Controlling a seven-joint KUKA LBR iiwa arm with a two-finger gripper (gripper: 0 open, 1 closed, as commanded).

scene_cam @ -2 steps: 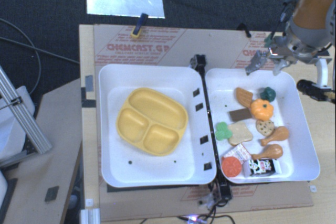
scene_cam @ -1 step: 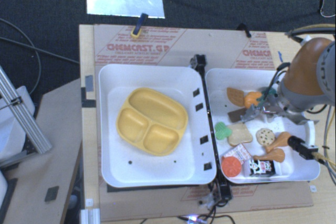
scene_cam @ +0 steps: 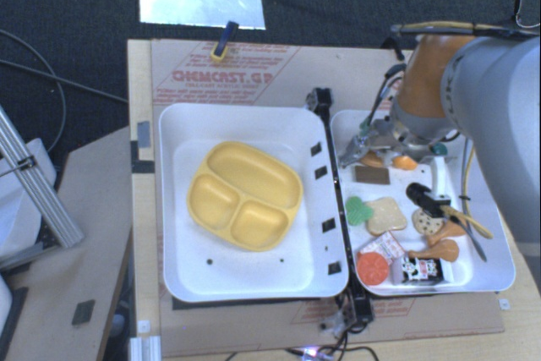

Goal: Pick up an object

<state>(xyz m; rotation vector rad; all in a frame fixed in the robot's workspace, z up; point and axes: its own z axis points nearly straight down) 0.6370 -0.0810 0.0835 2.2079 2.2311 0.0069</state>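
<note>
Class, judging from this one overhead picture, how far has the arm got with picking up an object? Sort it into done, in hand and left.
Done: the gripper has reached into the right bin, low near its upper left corner. In hand: it sits just above the brown block; no object shows between its fingers. Left: grasping and lifting; the toast slice, green piece and red disc lie on the bin floor.

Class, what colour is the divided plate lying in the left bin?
Pale yellow: the divided plate shows plainly in the camera view, in the left bin.
</note>
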